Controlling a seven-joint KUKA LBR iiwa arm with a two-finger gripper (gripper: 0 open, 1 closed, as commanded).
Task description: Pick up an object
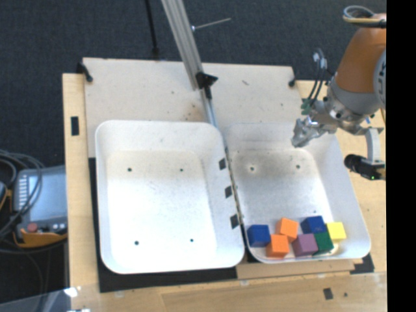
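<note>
Step in hand: approach. The gripper [302, 135] hangs over the far right corner of the right bin [273, 174], with nothing between its fingers; whether they are spread or pressed together cannot be told from this view.

The things to pick all lie in the near right corner of that bin, well apart from the gripper: a blue block [259, 234], two orange blocks [288, 227] [279, 244], a purple block [305, 244], a green block [324, 241], a second blue block [314, 224] and a yellow block [336, 231]. They sit bunched together, several touching.

Next move, as judged: travel toward the near wall, then descend on one block. The blue block at the left end of the cluster and the yellow block at the right end look the most open to a grasp; the middle ones are crowded by neighbours.

Edges: the cluster lies close to the near rim, and the yellow block is near the right wall, so finger room is tight there. The bin floor between gripper and blocks is bare. The left bin [162, 194] holds no blocks. A metal post [185, 34] slants over the desk [149, 90] at the far side, away from the likely path
</note>
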